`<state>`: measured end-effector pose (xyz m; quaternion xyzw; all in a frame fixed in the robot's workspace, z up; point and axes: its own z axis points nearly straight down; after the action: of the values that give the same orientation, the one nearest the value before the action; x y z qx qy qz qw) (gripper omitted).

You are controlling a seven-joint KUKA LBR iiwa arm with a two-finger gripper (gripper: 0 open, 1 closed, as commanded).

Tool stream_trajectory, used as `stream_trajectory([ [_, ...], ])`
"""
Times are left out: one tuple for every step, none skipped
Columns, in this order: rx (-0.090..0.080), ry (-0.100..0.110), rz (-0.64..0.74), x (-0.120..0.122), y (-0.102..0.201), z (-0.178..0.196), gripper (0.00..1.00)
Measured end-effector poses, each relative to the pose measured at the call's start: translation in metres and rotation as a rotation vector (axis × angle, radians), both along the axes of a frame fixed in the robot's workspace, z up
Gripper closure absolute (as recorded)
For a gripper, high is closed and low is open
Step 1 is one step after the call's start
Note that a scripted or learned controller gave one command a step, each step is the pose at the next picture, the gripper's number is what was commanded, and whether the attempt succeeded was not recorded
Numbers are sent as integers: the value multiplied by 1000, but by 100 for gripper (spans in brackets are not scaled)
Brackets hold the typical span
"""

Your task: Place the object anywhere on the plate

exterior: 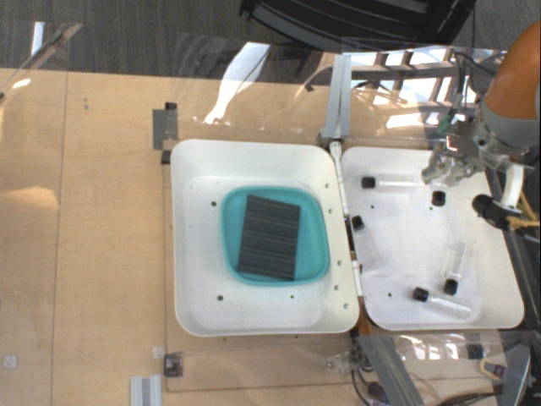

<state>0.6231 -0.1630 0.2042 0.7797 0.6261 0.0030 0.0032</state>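
A teal plate lies in the left bin. A dark grey ribbed rectangular block rests flat on the middle of the plate. My gripper hangs over the far part of the right bin, well to the right of the plate. Nothing is visibly held in it. The grey arm with its orange band comes in from the upper right.
Several clear tubes with black caps lie scattered in the right bin, one at the far left, one just below my gripper, and two near the front. A metal divider post stands behind the bins' shared edge.
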Motion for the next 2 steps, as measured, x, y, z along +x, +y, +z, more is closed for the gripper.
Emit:
stream_trajectory([
  [1,6,93,-25,93,-20,100],
  [0,5,317,-23,167,-19,100],
])
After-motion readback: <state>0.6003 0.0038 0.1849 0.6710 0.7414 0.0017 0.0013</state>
